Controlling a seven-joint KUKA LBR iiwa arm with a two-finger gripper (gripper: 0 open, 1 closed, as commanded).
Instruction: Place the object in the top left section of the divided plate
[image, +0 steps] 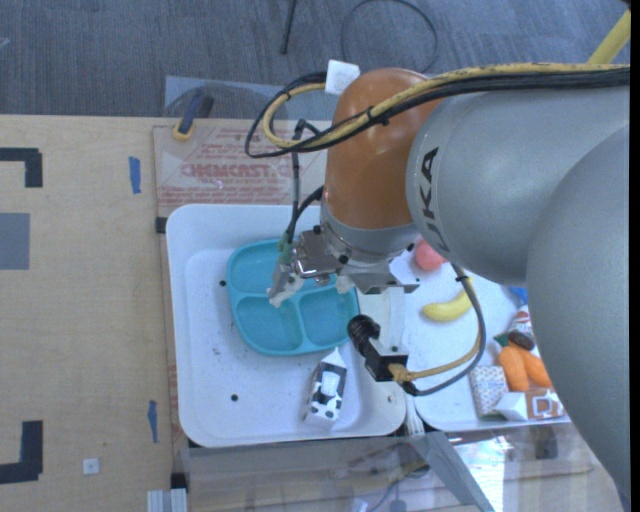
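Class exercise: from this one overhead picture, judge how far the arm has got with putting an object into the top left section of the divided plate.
Done: the gripper has reached the blue divided plate in the left bin. In hand: something small and pale sits at its tip, too blurred to identify. Left: no object visibly rests in the top left section; the banana and carrot lie in the right bin.

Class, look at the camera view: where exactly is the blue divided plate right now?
The blue divided plate lies in the left white bin, toward its upper middle, partly under the arm's wrist. A black-and-white carton lies just below and right of it.
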